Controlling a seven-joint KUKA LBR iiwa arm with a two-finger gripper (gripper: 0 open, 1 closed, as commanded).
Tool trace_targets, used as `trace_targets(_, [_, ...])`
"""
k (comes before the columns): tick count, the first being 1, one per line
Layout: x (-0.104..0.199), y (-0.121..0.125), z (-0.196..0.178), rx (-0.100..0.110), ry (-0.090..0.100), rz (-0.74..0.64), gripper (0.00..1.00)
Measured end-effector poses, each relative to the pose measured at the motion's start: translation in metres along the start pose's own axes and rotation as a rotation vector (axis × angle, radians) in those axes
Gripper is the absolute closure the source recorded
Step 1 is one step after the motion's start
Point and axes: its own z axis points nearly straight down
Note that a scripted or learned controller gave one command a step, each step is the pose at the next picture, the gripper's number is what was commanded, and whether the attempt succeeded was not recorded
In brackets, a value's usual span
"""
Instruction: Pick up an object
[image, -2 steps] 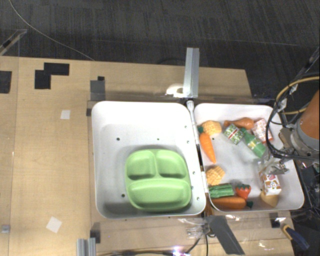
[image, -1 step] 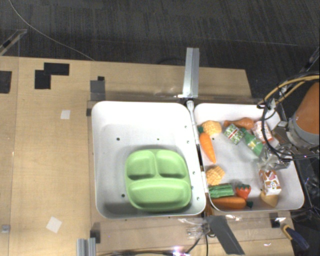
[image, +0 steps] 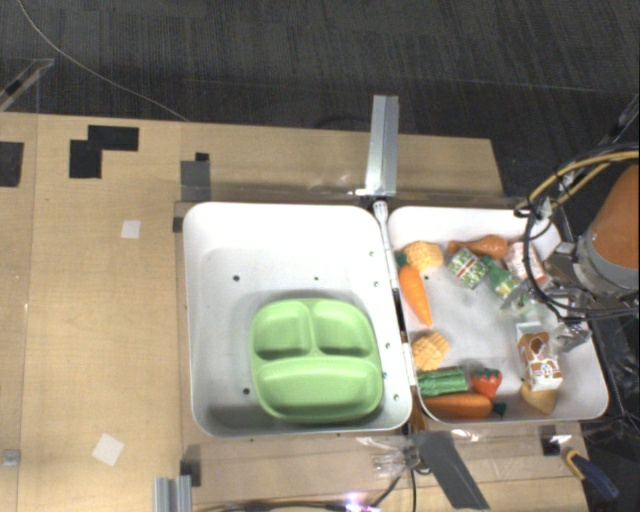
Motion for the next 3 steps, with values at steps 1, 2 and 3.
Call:
trace_targets(1, [0.0125,0.0099,0.019,0.028,-0.012,-0.063,0.0])
trace_targets(2, [0.0179,0.0117,0.0236,0.048,-0.021,-0.024,0.0])
trace_targets(3, [0.0224,0.0133,0.0245,0.069,-0.033,0.036,0.0])
